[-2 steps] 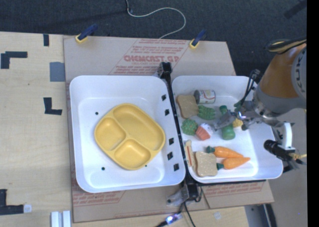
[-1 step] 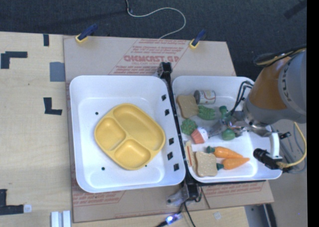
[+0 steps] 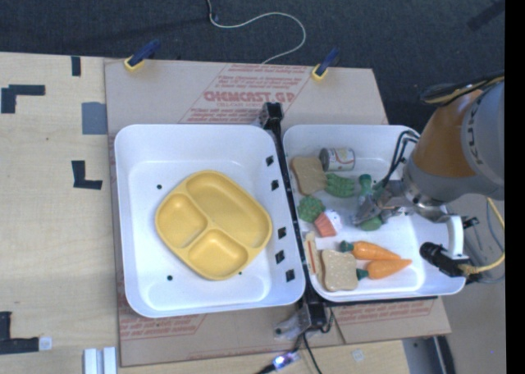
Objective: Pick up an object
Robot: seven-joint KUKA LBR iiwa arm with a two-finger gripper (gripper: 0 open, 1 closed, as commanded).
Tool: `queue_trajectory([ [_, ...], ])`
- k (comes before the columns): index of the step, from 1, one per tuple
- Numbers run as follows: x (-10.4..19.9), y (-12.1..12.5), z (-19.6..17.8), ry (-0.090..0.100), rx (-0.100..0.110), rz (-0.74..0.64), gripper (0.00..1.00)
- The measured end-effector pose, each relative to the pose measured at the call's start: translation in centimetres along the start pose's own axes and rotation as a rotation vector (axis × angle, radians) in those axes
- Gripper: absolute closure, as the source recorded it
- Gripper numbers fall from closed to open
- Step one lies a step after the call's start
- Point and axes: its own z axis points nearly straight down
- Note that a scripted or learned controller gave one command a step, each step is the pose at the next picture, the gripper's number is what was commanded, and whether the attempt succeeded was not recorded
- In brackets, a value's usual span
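Arm (image 3: 459, 151) is reaching in from the right and dipping into the right bin (image 3: 410, 139). Gripper (image 3: 371, 210) is sitting low among the toy food, near the bin's middle. Its tips are lying against a small green piece (image 3: 373, 221); whether that piece is actually between them, I cannot tell, and I cannot tell how wide the gripper is standing. No object is visibly lifted.

Candidates are all crowding the right bin, probably because that bin is serving as the source: a can (image 3: 338, 157) lying on its side near the back wall, a toast slice (image 3: 308, 173) by the divider, a green vegetable (image 3: 339, 185) just left of the gripper, a broccoli (image 3: 310, 207) and a small red-and-white piece (image 3: 326, 223) beside it, two carrots (image 3: 379, 257) lying side by side toward the front, and a second bread slice (image 3: 338, 270) touching them.

The left bin (image 3: 131, 151) is holding a yellow tray (image 3: 213, 223), flat, three compartments up, likely the drop spot.

Judgement: the grasp attempt is under way, not confirmed. Clutter is tight; neighbours near the tips could get nudged or pinched along.
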Motion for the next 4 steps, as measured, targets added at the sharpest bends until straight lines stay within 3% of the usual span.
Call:
queue_trajectory([
  [3,0.3,0.0,-12.5,-0.001,-0.009,0.0,1.0],
  [4,5.5,1.6,-13.3,0.001,-0.005,-0.005,1.0],
])
